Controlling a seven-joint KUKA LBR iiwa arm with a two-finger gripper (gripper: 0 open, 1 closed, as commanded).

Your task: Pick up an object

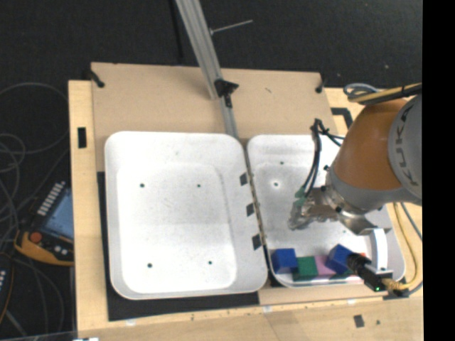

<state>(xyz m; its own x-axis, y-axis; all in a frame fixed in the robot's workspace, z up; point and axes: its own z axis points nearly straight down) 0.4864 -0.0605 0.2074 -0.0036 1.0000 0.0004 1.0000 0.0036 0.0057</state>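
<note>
The gripper (302, 215) hangs over the right bin (277, 155); a blue block (284, 258) lies squarely along its near edge.

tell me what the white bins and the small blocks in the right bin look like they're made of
White bins: probably moulded plastic, matte, with rounded corners and faint speckling. Blue block and green block: solid flat colour, crisp edges, likely painted wood or plastic; the view leaves it open.
</note>
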